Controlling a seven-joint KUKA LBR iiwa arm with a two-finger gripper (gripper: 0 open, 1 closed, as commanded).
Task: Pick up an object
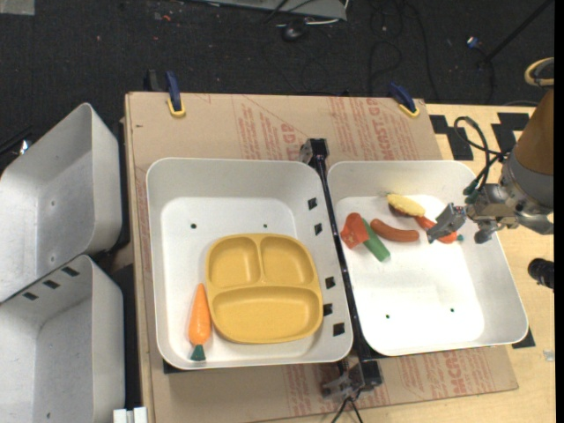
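In the right bin (441,324) lie a red pepper with a green stem (359,233), a brown-red sausage (396,231) and a yellow piece of food (406,204), all near the bin's far side. A small orange-red object (445,233) lies at the bin's right wall. My gripper (450,218) reaches in from the right and hangs right over that orange-red object, partly hiding it. Whether it touches the object is unclear.
The left bin (176,192) holds a yellow divided plate (264,287) and an orange carrot (200,317) along the plate's left side. A black divider (328,227) runs between the bins. Two more white bins (53,236) stand off the bench at the left.
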